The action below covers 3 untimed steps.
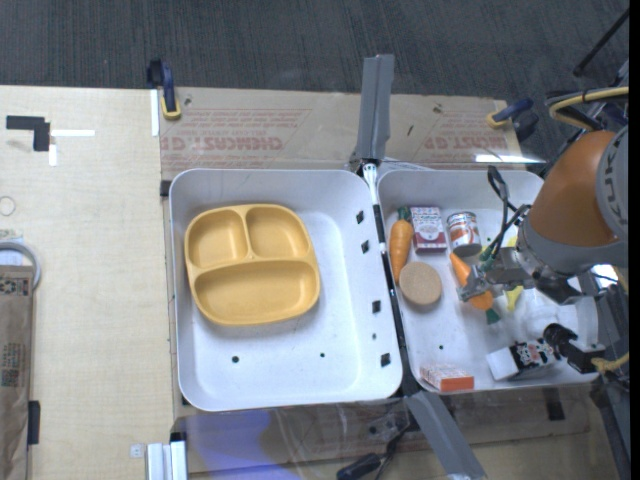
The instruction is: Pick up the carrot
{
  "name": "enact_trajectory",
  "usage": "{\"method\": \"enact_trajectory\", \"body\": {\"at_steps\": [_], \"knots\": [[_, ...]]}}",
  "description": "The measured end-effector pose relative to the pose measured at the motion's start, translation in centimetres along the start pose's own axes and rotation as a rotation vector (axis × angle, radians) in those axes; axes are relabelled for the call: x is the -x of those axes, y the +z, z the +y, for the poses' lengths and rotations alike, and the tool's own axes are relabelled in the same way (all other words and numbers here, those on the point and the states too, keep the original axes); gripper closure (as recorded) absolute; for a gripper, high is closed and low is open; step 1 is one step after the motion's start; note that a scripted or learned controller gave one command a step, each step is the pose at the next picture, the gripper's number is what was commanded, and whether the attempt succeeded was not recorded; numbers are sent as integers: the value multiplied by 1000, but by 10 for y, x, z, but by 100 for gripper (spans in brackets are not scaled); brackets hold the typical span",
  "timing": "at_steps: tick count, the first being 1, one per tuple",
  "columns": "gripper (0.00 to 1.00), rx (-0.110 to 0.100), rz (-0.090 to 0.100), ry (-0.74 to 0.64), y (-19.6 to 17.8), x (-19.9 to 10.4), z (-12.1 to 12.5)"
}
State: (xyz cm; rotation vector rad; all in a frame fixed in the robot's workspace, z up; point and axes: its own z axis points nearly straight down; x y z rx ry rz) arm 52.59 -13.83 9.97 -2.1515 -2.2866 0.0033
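Note:
The carrot (400,247) is orange with a small green top. It lies lengthwise along the left wall of the right bin (436,344), just left of a red carton (427,230). My gripper (483,282) hangs low over the middle of the right bin, well to the right of the carrot and apart from it. Directly at the gripper are small orange pieces (461,266), and nothing there can be made out as held. The arm's orange band (583,190) and grey wrist rise behind it to the right.
A round tan disc (421,284) sits between the carrot and the gripper. A small can (462,231) stands by the red carton. A red-and-white box (447,378) and a black-and-white item (524,356) lie near the front. A yellow divided plate (252,264) rests in the left bin (290,368).

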Motion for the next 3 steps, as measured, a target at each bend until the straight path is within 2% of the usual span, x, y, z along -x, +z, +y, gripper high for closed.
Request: {"method": "enact_trajectory", "body": {"at_steps": [1, 2, 3], "knots": [[100, 0, -2, 323, -161, -15, 35], [100, -1, -2, 465, -272, -15, 18], [100, -3, -1, 464, -142, -88, 13]]}}
